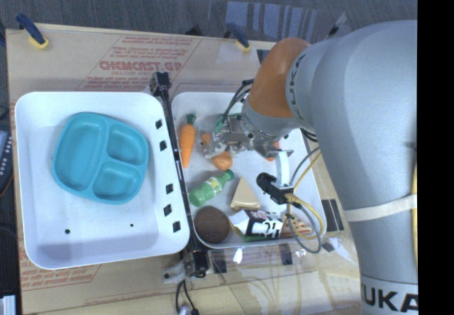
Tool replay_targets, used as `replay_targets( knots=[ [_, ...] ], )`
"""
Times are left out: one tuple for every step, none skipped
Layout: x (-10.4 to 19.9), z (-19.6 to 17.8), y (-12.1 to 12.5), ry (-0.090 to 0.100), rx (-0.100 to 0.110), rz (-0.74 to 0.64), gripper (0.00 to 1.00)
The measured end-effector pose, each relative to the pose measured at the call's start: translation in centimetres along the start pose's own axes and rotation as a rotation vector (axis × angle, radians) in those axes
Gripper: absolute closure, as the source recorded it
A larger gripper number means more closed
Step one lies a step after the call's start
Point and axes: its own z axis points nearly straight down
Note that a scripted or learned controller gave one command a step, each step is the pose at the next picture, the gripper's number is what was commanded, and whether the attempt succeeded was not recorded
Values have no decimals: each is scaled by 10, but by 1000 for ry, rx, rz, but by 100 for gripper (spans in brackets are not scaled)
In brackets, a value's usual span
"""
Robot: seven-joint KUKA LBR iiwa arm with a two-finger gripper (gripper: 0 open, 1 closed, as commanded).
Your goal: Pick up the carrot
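Note:
The carrot, orange with a green top, lies lengthwise near the left wall of the right bin, its green end pointing to the back. My gripper hangs low over the middle of that bin, a short way to the carrot's right and apart from it. The grey wrist with its orange band covers the gripper from above. Nothing of the carrot is between the gripper's parts.
Beside the gripper lie small orange pieces. In front of them are a green bottle, a sandwich wedge, a brown ball and a black-and-white item. The left bin holds a blue divided plate.

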Motion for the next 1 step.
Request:
replay_targets(
  knots=[
    [60, -93, 1, 2, -10, 215, 100]
  ],
)
